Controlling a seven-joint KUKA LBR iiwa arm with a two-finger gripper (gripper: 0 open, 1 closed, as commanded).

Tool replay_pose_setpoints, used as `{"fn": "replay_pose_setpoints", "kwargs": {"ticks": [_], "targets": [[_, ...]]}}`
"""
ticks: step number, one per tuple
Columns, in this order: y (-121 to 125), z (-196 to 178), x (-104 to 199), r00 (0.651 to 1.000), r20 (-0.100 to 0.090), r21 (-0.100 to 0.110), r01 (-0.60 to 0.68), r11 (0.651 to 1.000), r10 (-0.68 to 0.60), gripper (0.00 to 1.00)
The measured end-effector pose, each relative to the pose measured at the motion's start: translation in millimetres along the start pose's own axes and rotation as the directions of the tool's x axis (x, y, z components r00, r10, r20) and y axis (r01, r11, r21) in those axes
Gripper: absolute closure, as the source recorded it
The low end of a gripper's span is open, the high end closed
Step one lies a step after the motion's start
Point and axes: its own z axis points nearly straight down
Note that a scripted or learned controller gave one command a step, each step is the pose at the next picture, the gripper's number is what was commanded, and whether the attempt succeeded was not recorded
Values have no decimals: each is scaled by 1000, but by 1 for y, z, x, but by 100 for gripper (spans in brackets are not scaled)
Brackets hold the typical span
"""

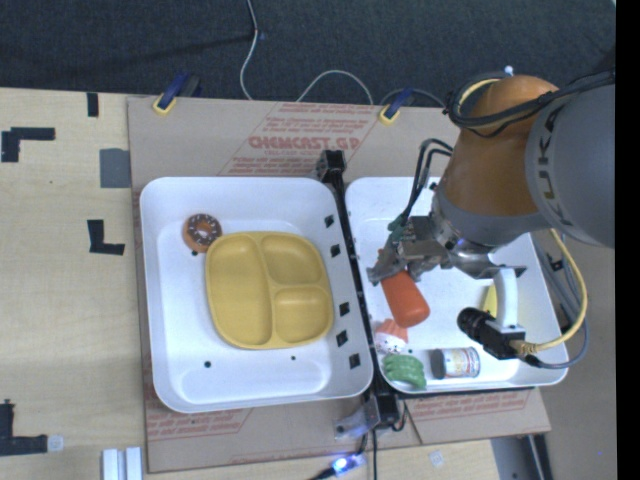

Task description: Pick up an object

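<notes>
In the right bin, an orange-red rounded object lies near the left wall. My gripper is low in that bin, right at the object's upper end and touching or nearly touching it. The wrist hides how the object meets the gripper. A small red-and-white item, a green crumpled object and a small jar with a yellow lid lie along the bin's front edge.
The left bin holds a yellow divided plate and a brown doughnut at its back left. The black divider between the bins runs just left of the gripper. The arm covers much of the right bin.
</notes>
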Motion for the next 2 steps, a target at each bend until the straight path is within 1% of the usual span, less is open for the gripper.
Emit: {"fn": "replay_pose_setpoints", "kwargs": {"ticks": [1,2], "targets": [[-4,-3,58,1000,0,0,0,1000,0,100],[-2,0,104,1000,1,0,0,1000,0,100]]}}
